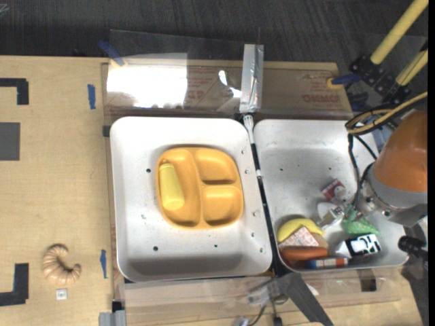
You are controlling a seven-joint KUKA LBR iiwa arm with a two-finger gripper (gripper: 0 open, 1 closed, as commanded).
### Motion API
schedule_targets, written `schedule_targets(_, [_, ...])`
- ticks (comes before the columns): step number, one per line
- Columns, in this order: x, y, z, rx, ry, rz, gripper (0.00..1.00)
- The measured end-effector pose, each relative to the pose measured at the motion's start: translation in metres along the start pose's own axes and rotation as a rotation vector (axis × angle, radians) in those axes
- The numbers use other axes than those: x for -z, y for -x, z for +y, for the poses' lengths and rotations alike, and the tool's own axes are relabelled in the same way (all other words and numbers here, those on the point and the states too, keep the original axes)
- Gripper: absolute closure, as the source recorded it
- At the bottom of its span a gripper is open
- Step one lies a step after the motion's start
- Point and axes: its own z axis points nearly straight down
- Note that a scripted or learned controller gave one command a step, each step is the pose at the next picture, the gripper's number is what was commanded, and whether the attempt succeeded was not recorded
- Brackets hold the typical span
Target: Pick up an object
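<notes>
At the right edge of the frame the arm (408, 161), grey with an orange band, hangs over the right bin (299, 148). Its end effector (342, 212) reaches down into the clutter there, among a green scrap (357, 216) and a red-and-white packet (332, 191); how far open it is cannot be told, nor whether it grips anything. Lower left lie a yellow round object (297, 231), a red marker (306, 253) and a black-and-white box (361, 245). The left bin (136, 236) holds a yellow divided tray (200, 185). A curled pastry-like toy (60, 263) sits on the tabletop (47, 182) at lower left.

The arm (408, 165) hides its hand, cut off at the right edge.
</notes>
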Motion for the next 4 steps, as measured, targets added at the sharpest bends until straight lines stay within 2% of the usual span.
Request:
schedule_targets(1, [-0.003, -0.037, 0.007, -0.142, 0.013, -0.011, 1.0])
schedule_targets(2, [0.094, -0.093, 0.039, -0.132, 0.008, 0.0, 1.0])
schedule_targets(3, [0.115, -0.133, 0.071, 0.237, 0.001, 0.001, 1.0])
schedule_targets(4, [0.175, -0.143, 0.048, -0.021, 0.0, 0.0, 1.0])
